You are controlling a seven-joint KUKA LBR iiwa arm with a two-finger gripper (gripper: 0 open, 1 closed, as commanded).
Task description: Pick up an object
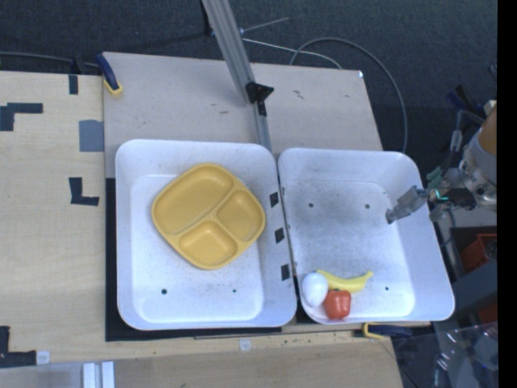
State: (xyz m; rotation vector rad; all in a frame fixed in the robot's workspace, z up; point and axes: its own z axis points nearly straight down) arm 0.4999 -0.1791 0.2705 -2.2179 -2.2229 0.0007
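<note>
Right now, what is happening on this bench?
A robot arm reaches in over the right bin, and its end effector hangs near that bin's right wall with nothing in it. A banana, a red fruit and a white ball lie at the front. The left bin holds a yellow divided plate.

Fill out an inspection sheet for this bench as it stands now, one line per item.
Surface: two shallow white bins side by side, left bin, right bin with grey scuffing on its floor.
Job's things: yellow banana, white ball and red pepper-like toy, clustered in the right bin's near-left corner.
Clutter: yellow three-compartment plate lying in the left bin.
Gripper: gripper over the right bin's right side, nothing seen between its fingers; finger state unclear.
Cables: thin grey cable looping behind the right bin.
Surroundings: slanted metal pole, wooden bench, dark floor.
</note>
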